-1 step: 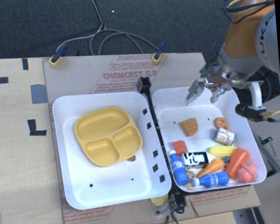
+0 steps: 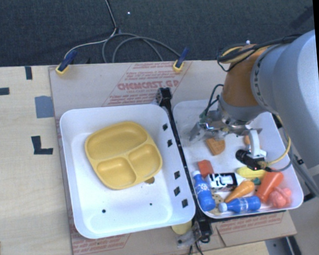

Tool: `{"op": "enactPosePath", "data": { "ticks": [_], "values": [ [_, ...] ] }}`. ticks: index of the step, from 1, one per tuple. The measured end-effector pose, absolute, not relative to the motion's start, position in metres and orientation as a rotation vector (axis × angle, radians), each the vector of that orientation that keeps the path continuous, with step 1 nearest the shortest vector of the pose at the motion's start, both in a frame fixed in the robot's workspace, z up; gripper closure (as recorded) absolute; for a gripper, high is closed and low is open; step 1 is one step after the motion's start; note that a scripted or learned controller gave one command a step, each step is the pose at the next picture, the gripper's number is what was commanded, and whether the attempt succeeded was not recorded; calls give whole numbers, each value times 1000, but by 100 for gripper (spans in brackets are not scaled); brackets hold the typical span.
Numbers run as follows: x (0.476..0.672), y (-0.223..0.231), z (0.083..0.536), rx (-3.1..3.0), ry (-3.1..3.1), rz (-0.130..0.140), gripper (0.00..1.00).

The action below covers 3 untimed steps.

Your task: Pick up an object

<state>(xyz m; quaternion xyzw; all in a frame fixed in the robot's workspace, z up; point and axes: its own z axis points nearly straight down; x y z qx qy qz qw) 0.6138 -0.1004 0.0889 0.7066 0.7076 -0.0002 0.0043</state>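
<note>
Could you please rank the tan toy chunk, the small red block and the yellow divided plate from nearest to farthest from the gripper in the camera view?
From the gripper:
1. Tan toy chunk, right bin, just below it.
2. Small red block, right bin, farther down.
3. Yellow divided plate, left bin, across the divider.

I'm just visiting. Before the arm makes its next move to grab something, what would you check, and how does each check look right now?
1. Gripper over the right bin: ok.
2. A target lies near it, the small tan piece: ok.
3. Something held between the fingers: cannot tell.
4. Toys crowd the bin's near end, carrot against blue bottle: not ok for a clean grasp.
5. Yellow divided plate lies apart in the left bin: ok.
</note>
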Motion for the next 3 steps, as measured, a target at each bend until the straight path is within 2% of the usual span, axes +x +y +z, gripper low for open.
{"op": "enactPosePath", "data": {
  "ticks": [1,2,3],
  "values": [
    [597,-108,93,2203,2210,21,0],
    [598,-110,104,2200,2206,18,100],
    [596,-110,102,2203,2208,15,0]
  ]
}}
